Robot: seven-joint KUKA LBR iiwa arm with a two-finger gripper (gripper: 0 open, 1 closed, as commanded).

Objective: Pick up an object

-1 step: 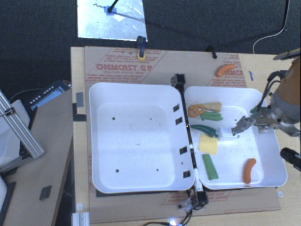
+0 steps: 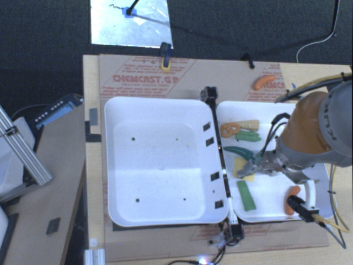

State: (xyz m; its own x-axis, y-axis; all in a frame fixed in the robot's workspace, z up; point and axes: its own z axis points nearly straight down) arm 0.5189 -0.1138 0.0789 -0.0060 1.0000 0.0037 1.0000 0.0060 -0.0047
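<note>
We see the gripper (image 2: 249, 168) low in the right bin (image 2: 265, 211), over a flat yellow piece (image 2: 241, 165). We cannot tell its opening or hold. A flat green strip (image 2: 246, 195) lies near the bin's front edge.

The arm (image 2: 325, 128) runs off the right edge and covers part of the right bin (image 2: 231, 112).
</note>
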